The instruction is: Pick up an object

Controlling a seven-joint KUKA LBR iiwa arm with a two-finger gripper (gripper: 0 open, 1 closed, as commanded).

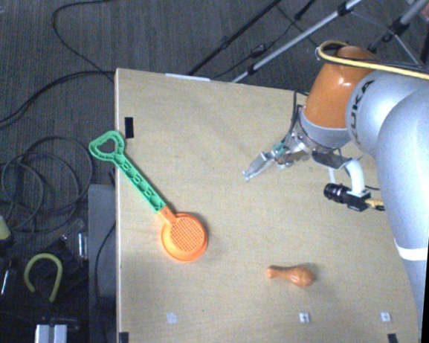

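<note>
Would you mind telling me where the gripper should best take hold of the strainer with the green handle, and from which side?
Probably the green handle of the strainer, near its middle, coming straight down. It lies flat and runs diagonally, so the fingers would close across its narrow width. The orange mesh head looks too wide and flat. The gripper sits to the right of it, nothing between its fingers.

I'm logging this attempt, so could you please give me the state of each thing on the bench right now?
Green-handled orange strainer: lying flat at the bench's left, untouched.
Small orange pear-shaped piece: lying on its side lower down, untouched.
Gripper: hovering over bare bench, apart from both objects, holding nothing visible.
</note>
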